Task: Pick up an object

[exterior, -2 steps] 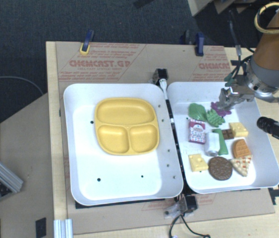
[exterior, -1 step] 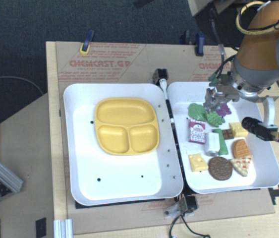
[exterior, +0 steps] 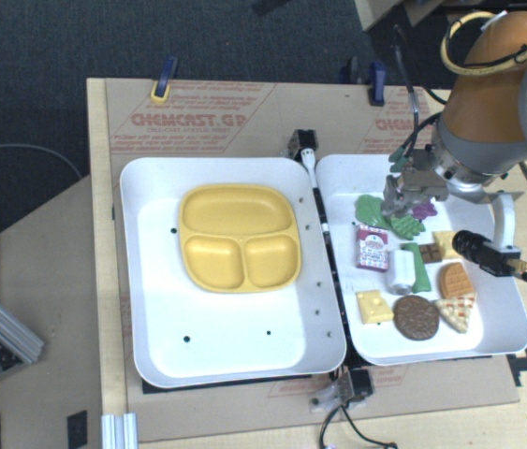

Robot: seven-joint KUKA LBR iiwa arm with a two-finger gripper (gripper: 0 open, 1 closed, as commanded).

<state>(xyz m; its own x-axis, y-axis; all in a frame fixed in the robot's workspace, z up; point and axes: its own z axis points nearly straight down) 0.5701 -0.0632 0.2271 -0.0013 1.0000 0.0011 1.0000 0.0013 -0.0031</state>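
Observation:
My gripper (exterior: 403, 197) hangs over the back of the right bin (exterior: 497, 342), low above a green leafy piece (exterior: 373, 210) and a purple piece (exterior: 423, 212). The wrist block hides how the fingers stand. Below it lie a small red-and-white packet (exterior: 373, 248), a white cylinder (exterior: 402, 271), a green strip (exterior: 420, 267), a yellow cheese cube (exterior: 373, 306), a round brown cookie (exterior: 417, 317), a bread piece (exterior: 455, 281) and a pizza slice (exterior: 459, 313).
The left bin (exterior: 151, 279) holds a yellow three-compartment plate (exterior: 240, 236). A black cylinder (exterior: 476, 250) juts from the arm over the right bin's right side. Clamps sit at the bench's back edge (exterior: 162, 84).

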